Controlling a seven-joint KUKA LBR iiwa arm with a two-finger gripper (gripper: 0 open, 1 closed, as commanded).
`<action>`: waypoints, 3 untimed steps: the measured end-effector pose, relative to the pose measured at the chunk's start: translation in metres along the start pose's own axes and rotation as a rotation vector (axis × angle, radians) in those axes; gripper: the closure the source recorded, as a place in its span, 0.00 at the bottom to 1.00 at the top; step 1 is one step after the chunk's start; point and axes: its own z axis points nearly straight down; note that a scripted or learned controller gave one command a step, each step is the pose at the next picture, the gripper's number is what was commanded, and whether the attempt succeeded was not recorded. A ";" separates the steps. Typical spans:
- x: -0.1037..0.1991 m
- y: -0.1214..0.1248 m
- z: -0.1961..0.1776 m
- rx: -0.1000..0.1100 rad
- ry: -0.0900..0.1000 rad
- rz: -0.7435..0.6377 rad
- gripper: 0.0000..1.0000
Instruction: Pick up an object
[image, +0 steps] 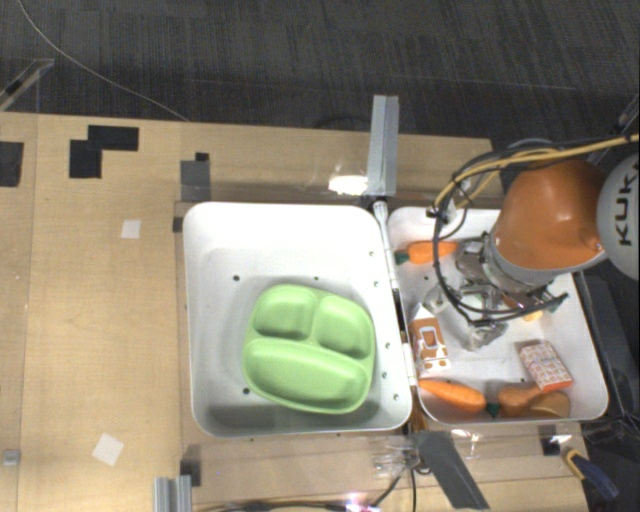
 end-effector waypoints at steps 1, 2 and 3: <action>0.019 0.034 -0.002 0.004 -0.002 -0.001 0.00; 0.020 0.040 -0.002 0.009 -0.005 -0.228 0.00; 0.023 0.041 -0.002 0.006 -0.005 -0.171 0.00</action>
